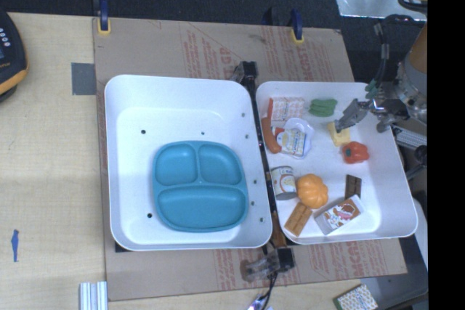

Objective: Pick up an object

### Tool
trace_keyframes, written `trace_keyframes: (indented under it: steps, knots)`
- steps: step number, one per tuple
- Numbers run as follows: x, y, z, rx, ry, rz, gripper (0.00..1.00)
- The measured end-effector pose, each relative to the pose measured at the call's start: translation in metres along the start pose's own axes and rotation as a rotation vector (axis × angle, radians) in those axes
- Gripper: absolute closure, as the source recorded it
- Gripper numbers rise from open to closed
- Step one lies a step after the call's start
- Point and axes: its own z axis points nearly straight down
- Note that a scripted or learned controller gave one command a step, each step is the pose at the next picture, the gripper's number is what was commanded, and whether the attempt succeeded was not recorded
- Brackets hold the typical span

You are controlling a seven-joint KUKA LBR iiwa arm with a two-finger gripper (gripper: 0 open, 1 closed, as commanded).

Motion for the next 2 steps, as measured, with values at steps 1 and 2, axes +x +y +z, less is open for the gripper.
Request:
trace_keyframes:
  steps: [1,2]
  knots:
    - [-0.053,0.011,0.151,0.005,0.001,0.001,0.0]
    - [-0.054,0.012,0.134,0.0,-0.002,-0.002,1.0]
